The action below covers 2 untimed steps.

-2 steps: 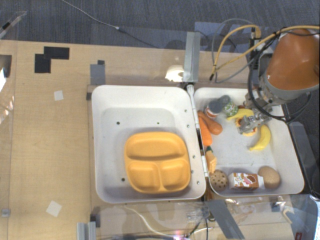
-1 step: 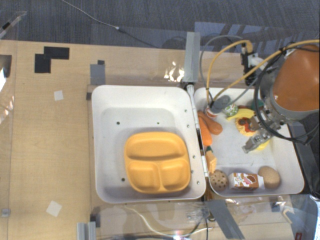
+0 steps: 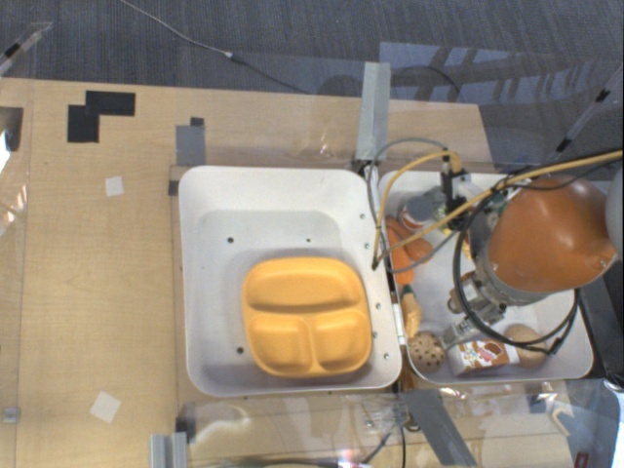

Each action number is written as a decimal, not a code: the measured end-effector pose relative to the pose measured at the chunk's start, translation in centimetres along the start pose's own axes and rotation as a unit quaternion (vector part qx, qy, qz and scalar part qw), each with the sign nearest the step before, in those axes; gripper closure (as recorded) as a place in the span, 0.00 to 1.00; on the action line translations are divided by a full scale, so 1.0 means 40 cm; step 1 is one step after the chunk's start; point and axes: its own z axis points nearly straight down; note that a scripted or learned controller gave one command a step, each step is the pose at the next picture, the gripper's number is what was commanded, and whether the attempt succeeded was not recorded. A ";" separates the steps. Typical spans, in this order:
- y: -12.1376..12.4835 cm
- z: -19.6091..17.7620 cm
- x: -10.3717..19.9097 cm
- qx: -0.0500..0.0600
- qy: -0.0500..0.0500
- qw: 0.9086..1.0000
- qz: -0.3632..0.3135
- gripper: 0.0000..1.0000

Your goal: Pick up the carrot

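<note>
Bench (image 3: 88,291): pale wood, bearing two shallow white bins side by side; black marks at its far left.
Left bin (image 3: 210,261): holds one yellow tray (image 3: 307,313), three-part, lying near and right of centre.
Right bin (image 3: 575,359): crowded; largely covered by the arm.
Arm (image 3: 541,237): reaches in from the right; its orange band hangs over the middle of the right bin; cables loop about it on the far side.
Gripper (image 3: 466,331): low in the bin's near half, just beside a labelled packet (image 3: 485,356); cannot tell whether its fingers are apart or together; nothing is seen between them.
Carrot (image 3: 408,246): judged to be the orange piece at the bin's left wall, left of the arm and farther than the gripper; partly hidden by cable; the identification is unsure.
Small items: a spotted brown ball (image 3: 425,350) in the near left corner; a tan piece (image 3: 525,336) near right.
Step in hand: approach, as judged; the carrot is not yet grasped.
Next move calls for: shifting the gripper left and away toward the carrot, clear of the wall, then closing on it.
</note>
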 end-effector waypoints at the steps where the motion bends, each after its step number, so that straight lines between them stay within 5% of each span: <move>1: 0.061 0.014 0.159 0.001 0.001 0.995 -0.100 1.00; 2: 0.102 -0.018 0.260 -0.002 -0.001 0.995 -0.102 1.00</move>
